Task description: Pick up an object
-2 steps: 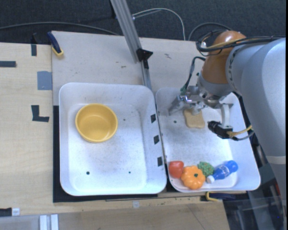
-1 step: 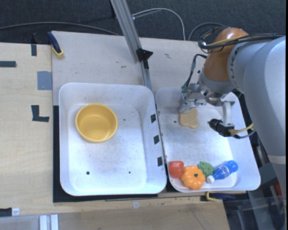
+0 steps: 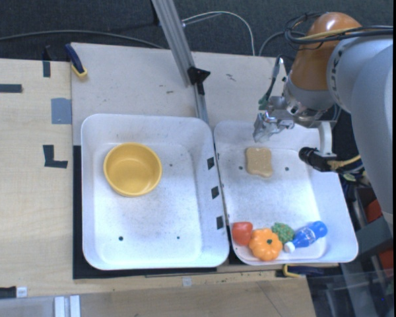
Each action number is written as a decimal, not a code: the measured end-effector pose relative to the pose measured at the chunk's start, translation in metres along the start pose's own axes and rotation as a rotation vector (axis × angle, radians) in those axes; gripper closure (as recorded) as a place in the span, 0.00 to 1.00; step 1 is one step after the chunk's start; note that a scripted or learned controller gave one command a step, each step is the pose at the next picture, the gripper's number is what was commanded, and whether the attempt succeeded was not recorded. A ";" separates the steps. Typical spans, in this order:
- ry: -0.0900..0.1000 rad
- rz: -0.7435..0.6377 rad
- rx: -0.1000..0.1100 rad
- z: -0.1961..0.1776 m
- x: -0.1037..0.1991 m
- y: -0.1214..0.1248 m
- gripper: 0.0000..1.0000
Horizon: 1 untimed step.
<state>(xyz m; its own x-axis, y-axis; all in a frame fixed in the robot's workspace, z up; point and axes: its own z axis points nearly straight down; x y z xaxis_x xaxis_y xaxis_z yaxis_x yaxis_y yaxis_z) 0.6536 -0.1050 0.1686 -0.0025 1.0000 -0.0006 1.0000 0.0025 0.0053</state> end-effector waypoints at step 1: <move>0.000 0.000 0.002 -0.035 0.000 0.001 1.00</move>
<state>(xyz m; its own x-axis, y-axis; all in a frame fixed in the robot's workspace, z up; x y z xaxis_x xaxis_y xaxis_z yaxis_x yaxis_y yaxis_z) 0.6546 -0.1046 0.2037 -0.0020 1.0000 -0.0004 1.0000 0.0020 0.0030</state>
